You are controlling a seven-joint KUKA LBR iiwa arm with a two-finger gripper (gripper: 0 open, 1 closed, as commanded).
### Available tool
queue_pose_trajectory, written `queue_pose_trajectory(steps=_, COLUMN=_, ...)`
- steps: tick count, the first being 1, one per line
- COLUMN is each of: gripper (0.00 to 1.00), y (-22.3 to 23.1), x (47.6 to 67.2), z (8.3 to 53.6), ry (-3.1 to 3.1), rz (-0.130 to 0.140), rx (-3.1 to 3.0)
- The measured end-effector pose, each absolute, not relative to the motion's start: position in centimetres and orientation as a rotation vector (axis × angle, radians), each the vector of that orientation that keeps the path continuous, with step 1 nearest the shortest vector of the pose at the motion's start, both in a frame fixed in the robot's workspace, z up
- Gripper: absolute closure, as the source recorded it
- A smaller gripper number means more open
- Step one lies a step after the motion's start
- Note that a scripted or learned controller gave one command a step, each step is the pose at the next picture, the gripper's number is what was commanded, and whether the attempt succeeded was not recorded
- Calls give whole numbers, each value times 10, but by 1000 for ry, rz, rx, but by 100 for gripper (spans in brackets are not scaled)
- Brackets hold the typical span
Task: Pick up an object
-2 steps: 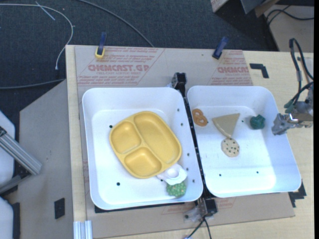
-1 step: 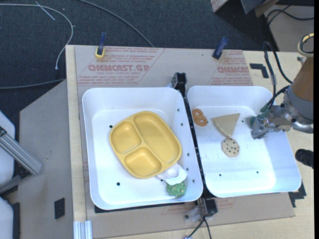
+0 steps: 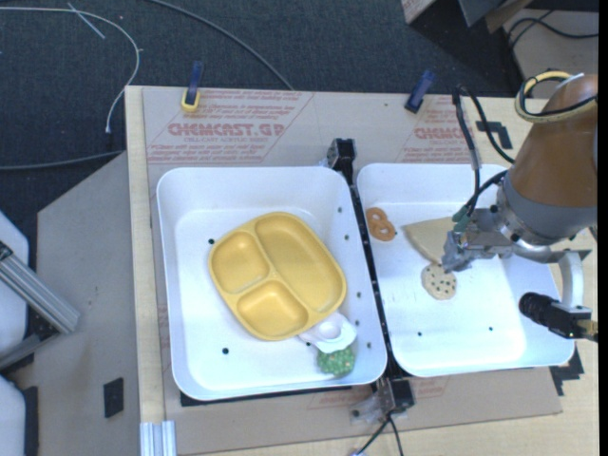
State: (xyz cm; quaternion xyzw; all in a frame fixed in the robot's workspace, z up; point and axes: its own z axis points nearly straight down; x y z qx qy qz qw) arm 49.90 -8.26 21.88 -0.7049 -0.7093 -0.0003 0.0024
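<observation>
1. Two white bins: left bin (image 3: 180, 283), right bin (image 3: 494, 350).
2. Yellow tray (image 3: 275, 274) at left bin's centre.
3. Gripper (image 3: 454, 255) at right bin's centre; whether its jaws are released or clenched, I cannot tell.
4. Cookie (image 3: 438, 281) at the gripper's six o'clock.
5. Pretzel (image 3: 381, 224) at ten o'clock.

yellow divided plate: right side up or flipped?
Right side up. The yellow plate in the left bin shows its three hollow compartments facing the camera.

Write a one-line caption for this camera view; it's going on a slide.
End effector poised in the right bin above a cookie, beside a pretzel; yellow divided tray in the left bin.
</observation>
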Motion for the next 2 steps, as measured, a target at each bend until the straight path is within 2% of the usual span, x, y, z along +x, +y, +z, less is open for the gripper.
queue_pose_trajectory(steps=1, gripper=100, y=-31, x=503, z=211, ry=-2221, rz=0, rx=-2216)
queue_pose_trajectory(steps=2, gripper=100, y=18, x=502, z=226, ry=-2229, rz=-5, rx=-2214)
